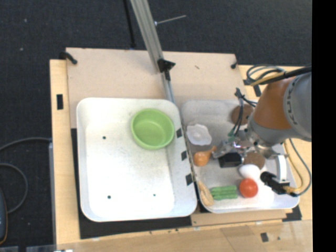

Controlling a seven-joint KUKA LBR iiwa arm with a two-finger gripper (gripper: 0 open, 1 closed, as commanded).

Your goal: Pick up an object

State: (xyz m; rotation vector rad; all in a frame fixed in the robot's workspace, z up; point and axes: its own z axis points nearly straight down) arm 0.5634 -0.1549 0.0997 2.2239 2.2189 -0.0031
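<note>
My gripper (229, 156) hangs low over the middle of the right bin (210, 112), under the grey arm with its orange band. Just left of it lies a small orange object (201, 158), and a clear plastic cup (199, 134) sits above that. A white egg-shaped object (249, 170) and a red ball (249, 188) lie just below and right of the gripper. A green ridged object (223, 193) rests near the bin's front wall. A brown object (242, 113) is partly hidden behind the arm. Nothing shows between the fingers.
The left bin (100, 156) holds a green bowl (152, 128) near its top right corner. A wooden spoon-like stick (203, 191) leans along the right bin's left wall. A metal pole (149, 30) slants in from the top. Cables trail at the right.
</note>
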